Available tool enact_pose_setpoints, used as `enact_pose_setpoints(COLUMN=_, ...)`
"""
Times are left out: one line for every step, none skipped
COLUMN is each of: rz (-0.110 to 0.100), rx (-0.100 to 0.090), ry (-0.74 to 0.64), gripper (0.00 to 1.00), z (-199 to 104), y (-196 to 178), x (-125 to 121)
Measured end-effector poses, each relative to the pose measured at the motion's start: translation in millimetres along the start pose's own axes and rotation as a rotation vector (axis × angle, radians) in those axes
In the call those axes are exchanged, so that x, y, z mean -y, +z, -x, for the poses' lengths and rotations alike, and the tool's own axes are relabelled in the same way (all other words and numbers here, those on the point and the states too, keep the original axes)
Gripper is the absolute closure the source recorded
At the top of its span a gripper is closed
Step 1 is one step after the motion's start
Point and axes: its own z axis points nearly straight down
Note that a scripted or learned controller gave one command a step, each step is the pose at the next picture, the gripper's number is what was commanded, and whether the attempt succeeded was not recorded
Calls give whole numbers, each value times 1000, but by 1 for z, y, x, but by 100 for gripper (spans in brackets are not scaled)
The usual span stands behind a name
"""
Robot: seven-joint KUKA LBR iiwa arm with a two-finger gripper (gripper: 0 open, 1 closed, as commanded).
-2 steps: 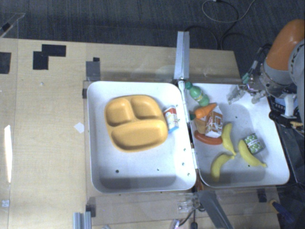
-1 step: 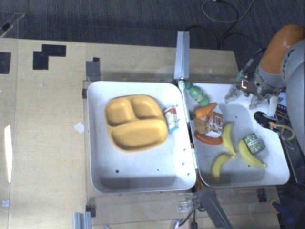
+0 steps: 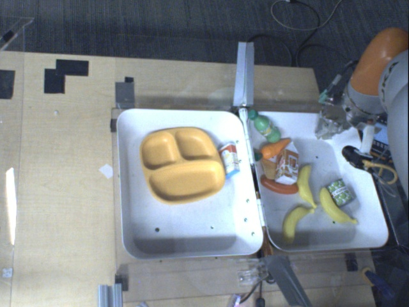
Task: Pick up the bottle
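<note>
The small green plastic bottle (image 3: 265, 126) lay in the right white bin (image 3: 377, 226), at its far left corner against the wall shared with the left white bin (image 3: 128, 190). Just beside the bottle, toward the camera, sat an orange carrot (image 3: 276, 149) on a small white-and-orange carton (image 3: 287, 165); beyond those, farther from the bottle, lay a red sausage (image 3: 278, 185), three yellow bananas (image 3: 305, 184) and a small green can (image 3: 340, 192). The gripper (image 3: 329, 125) hung over the same bin's far edge, well apart from the bottle to its right; whether it was open or closed could not be told. A yellow divided plate (image 3: 182, 165) lay across the wall from the bottle.
</note>
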Motion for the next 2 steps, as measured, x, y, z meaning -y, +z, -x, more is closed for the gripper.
enact_pose_setpoints(rz=-12, rx=1, ry=142, gripper=100, z=-42, y=-134, x=47)
enact_pose_setpoints(rz=-16, rx=4, ry=575, gripper=100, z=-72, y=-186, x=128)
